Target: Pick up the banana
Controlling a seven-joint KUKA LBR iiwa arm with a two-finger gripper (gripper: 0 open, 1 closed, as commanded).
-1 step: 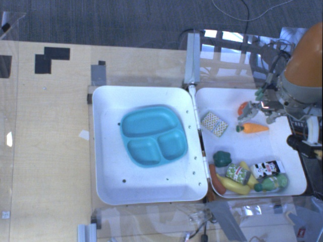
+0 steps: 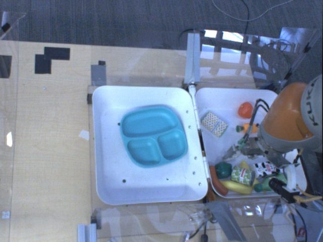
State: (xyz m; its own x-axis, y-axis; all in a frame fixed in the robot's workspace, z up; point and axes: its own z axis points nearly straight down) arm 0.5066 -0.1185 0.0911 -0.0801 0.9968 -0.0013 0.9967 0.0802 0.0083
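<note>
Banana (image 2: 236, 187): light, soft-skinned, curved; best gripped mid-length, across its width.
Gripper (image 2: 248, 150): above right bin (image 2: 222, 97); jaw state cannot be told.

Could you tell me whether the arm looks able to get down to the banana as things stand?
Probably yes, though it is tight. The banana lies at the near edge of the right bin, its top mostly exposed. The gripper is just above it, but a green-labelled can crowds its upper side and a brown item its left end.
</note>
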